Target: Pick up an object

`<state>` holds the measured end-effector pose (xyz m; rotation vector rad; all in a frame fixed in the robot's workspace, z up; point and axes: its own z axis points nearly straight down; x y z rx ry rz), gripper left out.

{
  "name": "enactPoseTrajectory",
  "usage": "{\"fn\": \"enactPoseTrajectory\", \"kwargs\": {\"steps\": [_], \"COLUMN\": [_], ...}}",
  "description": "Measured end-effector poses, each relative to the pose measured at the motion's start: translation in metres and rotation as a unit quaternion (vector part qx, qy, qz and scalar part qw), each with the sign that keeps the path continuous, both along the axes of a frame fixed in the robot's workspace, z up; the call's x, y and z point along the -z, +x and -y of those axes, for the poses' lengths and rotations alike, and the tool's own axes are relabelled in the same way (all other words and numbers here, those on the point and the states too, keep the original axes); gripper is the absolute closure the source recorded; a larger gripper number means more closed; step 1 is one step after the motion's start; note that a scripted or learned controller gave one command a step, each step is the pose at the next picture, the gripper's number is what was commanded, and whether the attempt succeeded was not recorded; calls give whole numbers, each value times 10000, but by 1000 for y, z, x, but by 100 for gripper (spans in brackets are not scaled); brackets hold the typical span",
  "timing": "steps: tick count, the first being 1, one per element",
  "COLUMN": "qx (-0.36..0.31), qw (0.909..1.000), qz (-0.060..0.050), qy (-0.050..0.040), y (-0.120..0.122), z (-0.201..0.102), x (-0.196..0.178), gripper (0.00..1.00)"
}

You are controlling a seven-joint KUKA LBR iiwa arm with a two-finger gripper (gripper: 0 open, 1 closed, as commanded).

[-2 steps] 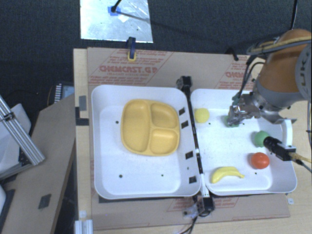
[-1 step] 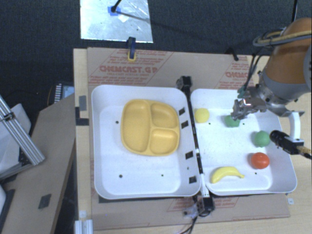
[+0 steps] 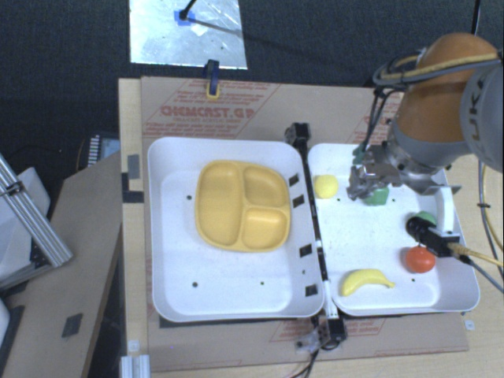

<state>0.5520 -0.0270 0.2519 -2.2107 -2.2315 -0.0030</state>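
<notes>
The arm point(image 3: 449, 109) reaches in from the right, its orange band high over the right bin point(image 3: 453, 298). The left bin point(image 3: 169, 235) carries a yellow divided plate point(image 3: 240, 205) lying flat near its middle. In the right bin the gripper point(image 3: 364, 186) hangs low over the upper part, just at a green object point(image 3: 378, 197) that is mostly hidden beneath it — whether the claw is released, clenched or grasping anything cannot be told from here. A yellow banana point(image 3: 365, 281) lies near the bin's lower left corner. A red tomato-like ball point(image 3: 420, 260) sits toward the right wall, and a small yellow lemon-like piece point(image 3: 325, 185) rests by the divider, just left of the gripper.
</notes>
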Motion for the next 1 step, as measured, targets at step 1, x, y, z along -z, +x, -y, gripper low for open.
{"fn": "enactPoseTrajectory", "kwargs": {"steps": [1], "qx": [1], "qw": [10000], "qz": [-3], "qy": [0], "y": [1], "z": [-43], "x": [11], "gripper": [100]}}
